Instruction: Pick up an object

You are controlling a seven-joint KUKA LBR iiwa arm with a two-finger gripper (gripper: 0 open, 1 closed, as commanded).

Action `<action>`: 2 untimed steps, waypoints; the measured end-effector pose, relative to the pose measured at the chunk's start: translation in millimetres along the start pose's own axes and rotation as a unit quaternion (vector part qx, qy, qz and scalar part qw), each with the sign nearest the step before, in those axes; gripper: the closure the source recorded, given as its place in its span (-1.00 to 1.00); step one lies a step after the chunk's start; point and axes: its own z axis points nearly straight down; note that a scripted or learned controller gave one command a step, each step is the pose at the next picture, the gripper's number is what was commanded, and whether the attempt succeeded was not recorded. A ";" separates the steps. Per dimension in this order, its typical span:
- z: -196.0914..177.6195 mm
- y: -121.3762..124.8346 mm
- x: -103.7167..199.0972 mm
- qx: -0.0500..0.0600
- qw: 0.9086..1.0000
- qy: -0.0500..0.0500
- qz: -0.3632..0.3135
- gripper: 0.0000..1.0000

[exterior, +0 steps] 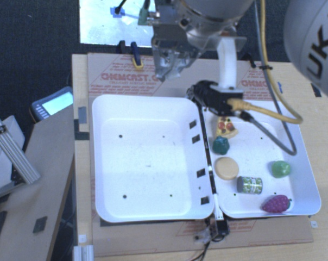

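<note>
My gripper [168, 64] hangs high over the cardboard just behind the left bin [101, 162], with nothing seen in it. The right bin [308, 192] holds several small things. Near its back lies a pizza slice [226, 127], with a teal lump [221, 144] just in front of it. A tan round disc [227, 168] sits beside the divider. Further front are a small can [250, 185] on its side, a green fruit [281, 168] and a purple grape bunch [276, 203]. All of them lie well to the right of and below the gripper.
Both bins rest on a cardboard sheet [126, 76]. A blue and yellow clamp [135, 56] sits at the cardboard's back edge, left of the gripper. A tablet-like device [52, 105] and a metal rail [12, 148] lie left of the bench.
</note>
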 end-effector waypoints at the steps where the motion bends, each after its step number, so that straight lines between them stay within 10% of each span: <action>1: 194.1 -17.1 -1.2 0.009 1.000 -0.004 0.002 1.00; 2: 270.1 -29.8 -79.3 0.005 1.000 -0.003 0.007 1.00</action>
